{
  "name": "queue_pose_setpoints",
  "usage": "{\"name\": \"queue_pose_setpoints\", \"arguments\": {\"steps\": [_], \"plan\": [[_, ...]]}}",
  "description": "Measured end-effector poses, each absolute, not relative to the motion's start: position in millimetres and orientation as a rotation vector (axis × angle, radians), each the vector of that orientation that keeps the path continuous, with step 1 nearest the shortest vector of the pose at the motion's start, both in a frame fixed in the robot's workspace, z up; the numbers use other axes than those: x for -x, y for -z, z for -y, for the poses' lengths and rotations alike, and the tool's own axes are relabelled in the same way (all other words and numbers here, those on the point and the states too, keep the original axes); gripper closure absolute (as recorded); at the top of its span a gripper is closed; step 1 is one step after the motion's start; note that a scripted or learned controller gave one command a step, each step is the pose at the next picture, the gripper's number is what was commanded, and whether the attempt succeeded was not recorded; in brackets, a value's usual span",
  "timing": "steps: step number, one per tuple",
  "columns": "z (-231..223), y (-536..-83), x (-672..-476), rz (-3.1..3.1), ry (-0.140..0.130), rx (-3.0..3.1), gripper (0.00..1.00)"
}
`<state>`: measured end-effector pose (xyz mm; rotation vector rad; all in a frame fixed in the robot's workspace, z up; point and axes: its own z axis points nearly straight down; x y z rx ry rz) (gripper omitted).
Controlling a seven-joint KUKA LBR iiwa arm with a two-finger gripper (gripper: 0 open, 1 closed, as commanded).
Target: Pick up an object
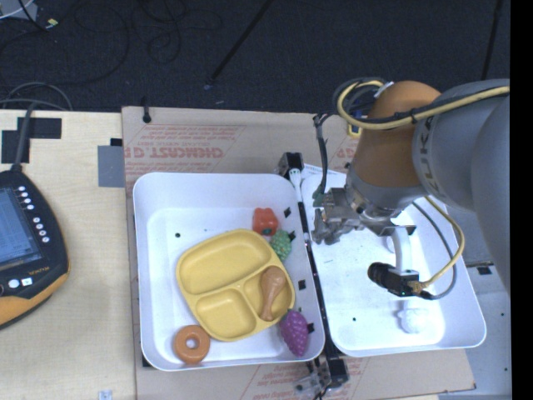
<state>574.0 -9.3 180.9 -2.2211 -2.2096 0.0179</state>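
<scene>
Over the right bin point(466, 323), near its left wall, hangs the tool point(326, 223); its spread cannot be told.

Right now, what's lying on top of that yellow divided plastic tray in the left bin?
A tan toy chicken drumstick lies on the yellow divided plastic tray, across its right compartment. The tray's other compartments look bare. What lies beneath the tray is covered.

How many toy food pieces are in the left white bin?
5: a brown drumstick on the yellow divided plate, red pepper and green piece behind it, orange doughnut and purple grapes in front. None seem hidden.
</scene>
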Motion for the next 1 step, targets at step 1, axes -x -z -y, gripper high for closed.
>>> {"name": "queue_pose_setpoints", "arguments": {"steps": [1], "plan": [[-25.2, -293.6, -519.0, 2.225, 0.005, 2.217, 1.00]]}}
